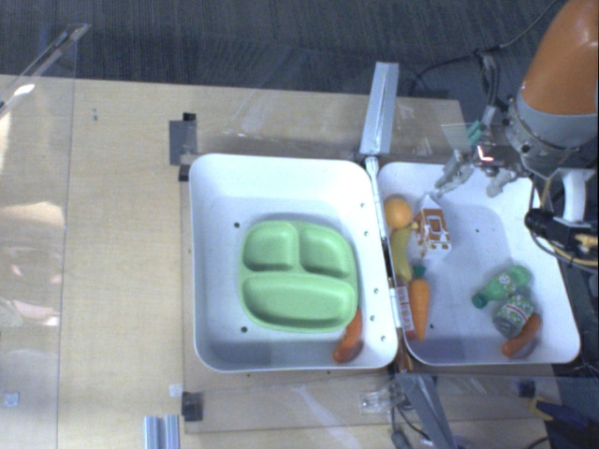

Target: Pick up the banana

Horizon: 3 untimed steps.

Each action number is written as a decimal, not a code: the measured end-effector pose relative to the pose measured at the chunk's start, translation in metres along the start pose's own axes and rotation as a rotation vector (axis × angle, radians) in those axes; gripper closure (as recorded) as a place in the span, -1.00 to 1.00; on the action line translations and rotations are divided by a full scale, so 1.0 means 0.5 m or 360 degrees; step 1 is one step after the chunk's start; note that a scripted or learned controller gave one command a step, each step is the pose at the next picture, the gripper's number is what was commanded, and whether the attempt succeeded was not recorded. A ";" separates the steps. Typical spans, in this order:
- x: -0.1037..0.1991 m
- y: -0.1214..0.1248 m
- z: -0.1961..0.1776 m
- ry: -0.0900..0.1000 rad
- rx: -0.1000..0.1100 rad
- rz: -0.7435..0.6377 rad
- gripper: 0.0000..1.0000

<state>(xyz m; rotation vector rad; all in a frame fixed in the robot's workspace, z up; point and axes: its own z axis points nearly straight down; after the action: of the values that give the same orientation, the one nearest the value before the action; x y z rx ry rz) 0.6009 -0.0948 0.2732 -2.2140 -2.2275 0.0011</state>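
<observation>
The banana [401, 253], yellow-green, lies along the left wall of the right bin [552, 279]. It sits between an orange fruit [398, 212] at its far end and a carrot [418, 308] at its near end. My gripper [473, 180] hangs over the far edge of the right bin, up and to the right of the banana and well apart from it. Its fingers [451, 177] are spread open with nothing between them.
A small printed carton [433, 232] stands just right of the banana. A green bottle [500, 287], a can [513, 314] and a sausage [521, 337] lie at the bin's near right. The left bin [215, 251] holds a green divided plate [299, 275] and another sausage [350, 338].
</observation>
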 end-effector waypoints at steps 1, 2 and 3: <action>0.014 0.060 0.275 0.0000 -0.0009 -0.0057 -1.00; -0.122 0.140 0.234 -0.0002 -0.0010 -0.0065 -1.00; 0.020 0.140 0.280 0.0001 -0.0006 -0.0262 -1.00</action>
<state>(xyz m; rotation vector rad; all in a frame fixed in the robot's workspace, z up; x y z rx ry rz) 0.6708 -0.0843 0.1330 -2.0246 -2.4039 -0.0035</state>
